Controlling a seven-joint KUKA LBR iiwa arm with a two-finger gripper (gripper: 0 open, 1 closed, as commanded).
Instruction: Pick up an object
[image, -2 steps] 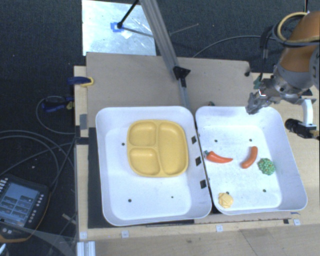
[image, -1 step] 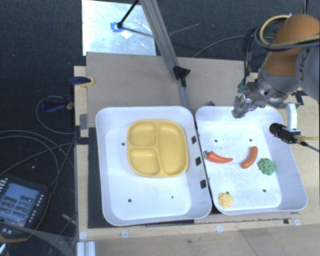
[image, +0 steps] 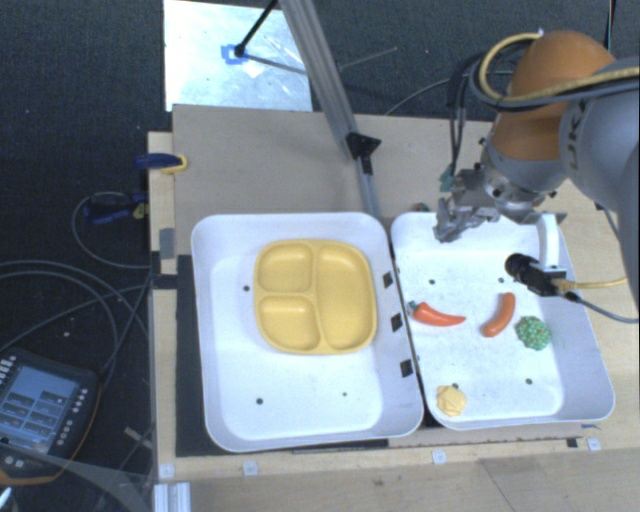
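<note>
The right white bin (image: 575, 395) holds an orange carrot (image: 437, 315), a reddish sausage (image: 498, 314), a green broccoli piece (image: 533, 333) and a small yellow item (image: 452, 400) near its front edge. My gripper (image: 452, 226) hangs over the bin's far left corner, well behind the carrot and apart from every object. Nothing shows between its fingers.
The left white bin (image: 225, 400) carries a yellow divided plate (image: 314, 296). A metal pole (image: 330, 80) slants in above the gap between the bins. Cables and a control pendant (image: 35, 400) lie off the bench to the left.
</note>
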